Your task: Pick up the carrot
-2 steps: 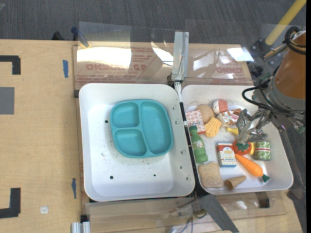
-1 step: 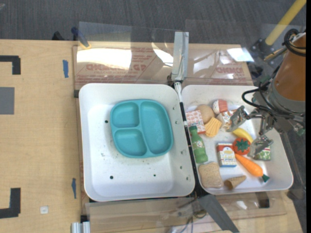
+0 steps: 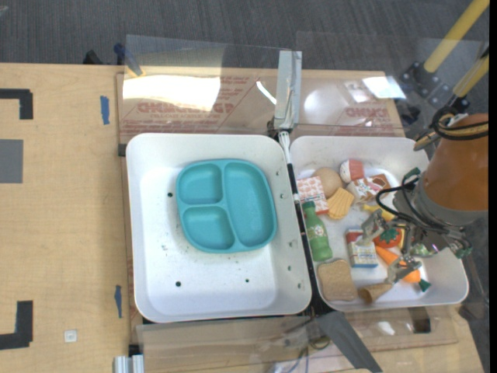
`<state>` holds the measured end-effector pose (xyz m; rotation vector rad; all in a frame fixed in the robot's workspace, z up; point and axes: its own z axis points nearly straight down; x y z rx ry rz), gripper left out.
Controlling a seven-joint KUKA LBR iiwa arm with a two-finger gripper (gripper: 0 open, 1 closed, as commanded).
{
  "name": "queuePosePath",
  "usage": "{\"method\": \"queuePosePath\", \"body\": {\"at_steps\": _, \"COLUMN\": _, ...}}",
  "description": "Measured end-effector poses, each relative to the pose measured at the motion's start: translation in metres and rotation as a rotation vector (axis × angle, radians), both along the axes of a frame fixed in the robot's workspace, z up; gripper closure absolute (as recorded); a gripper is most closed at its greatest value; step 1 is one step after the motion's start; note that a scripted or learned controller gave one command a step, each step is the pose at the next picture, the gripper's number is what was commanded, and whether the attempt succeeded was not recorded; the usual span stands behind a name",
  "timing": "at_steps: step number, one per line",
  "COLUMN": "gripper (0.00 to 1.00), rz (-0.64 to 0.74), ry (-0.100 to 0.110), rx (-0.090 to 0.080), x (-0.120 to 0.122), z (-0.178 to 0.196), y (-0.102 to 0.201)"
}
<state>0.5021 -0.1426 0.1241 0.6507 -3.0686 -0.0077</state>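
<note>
Overhead, the left bin carries a teal divided plate near its middle. Beside it, the right bin is crowded with toy food. The arm's gripper hangs low over that bin's right edge; whether it is released or clenched cannot be told. Just under it lies the carrot, near the bin's front right corner. A green bottle lies along the left edge.
</note>
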Motion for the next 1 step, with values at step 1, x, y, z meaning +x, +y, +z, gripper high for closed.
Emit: {"method": "queuePosePath", "body": {"at_steps": 1, "gripper": 0.00, "rz": -0.044, "ry": -0.033, "rx": -0.008, "x": -0.0011, "z": -0.0211, "y": -0.0042}}
